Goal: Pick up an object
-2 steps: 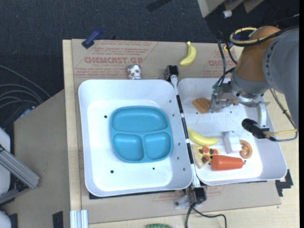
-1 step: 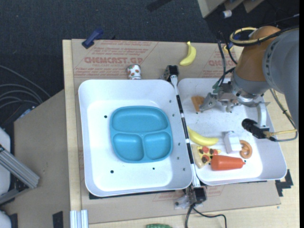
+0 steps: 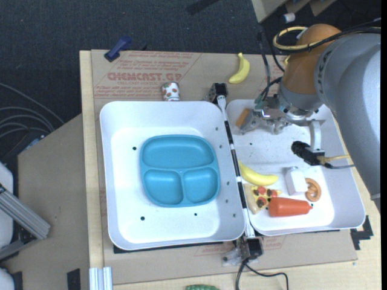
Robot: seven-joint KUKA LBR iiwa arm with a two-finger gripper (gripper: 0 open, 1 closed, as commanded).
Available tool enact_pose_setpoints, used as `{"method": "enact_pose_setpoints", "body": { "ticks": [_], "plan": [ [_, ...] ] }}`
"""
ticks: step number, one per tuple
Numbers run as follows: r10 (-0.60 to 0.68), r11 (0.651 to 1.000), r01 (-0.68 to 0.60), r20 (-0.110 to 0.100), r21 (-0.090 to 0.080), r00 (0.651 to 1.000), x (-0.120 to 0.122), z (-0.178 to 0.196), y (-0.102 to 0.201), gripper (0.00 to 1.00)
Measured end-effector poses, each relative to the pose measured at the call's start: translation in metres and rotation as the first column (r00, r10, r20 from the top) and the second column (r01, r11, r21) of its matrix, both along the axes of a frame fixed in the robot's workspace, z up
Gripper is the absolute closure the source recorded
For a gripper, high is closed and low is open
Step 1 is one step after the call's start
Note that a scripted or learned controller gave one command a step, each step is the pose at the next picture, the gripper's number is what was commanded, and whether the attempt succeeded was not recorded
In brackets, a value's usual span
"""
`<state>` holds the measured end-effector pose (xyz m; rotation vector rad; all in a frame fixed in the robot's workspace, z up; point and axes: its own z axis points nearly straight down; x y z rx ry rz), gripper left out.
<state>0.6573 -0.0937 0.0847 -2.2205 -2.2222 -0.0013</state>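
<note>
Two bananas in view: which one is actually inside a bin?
The nearer banana, lying in the right bin along its left wall, just above the orange carrot. The far banana rests on the cardboard bench beyond both bins.

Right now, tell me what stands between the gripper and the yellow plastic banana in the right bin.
Nothing visible: only bare white bin floor separates the gripper from the yellow plastic banana. A small orange-brown piece lies beside the gripper, off that path.

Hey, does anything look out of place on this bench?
Yes. A banana and a small red-and-white item lie on the cardboard behind the bins, outside both. A blue object sits at the cardboard's far edge, partly overhanging it.
</note>
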Motion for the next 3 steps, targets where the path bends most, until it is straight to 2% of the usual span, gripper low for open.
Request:
{"method": "enact_pose_setpoints", "body": {
  "ticks": [1,2,3],
  "plan": [
    [0.001,1.000,-0.001,0.002,-0.002,1.000,0.001,0.011,0.000,1.00],
    [0.001,1.000,-0.001,0.004,-0.002,1.000,0.001,0.021,0.000,1.00],
    [-0.001,1.000,0.001,0.003,-0.002,1.000,-0.089,0.193,0.004,1.00]
  ]
}}
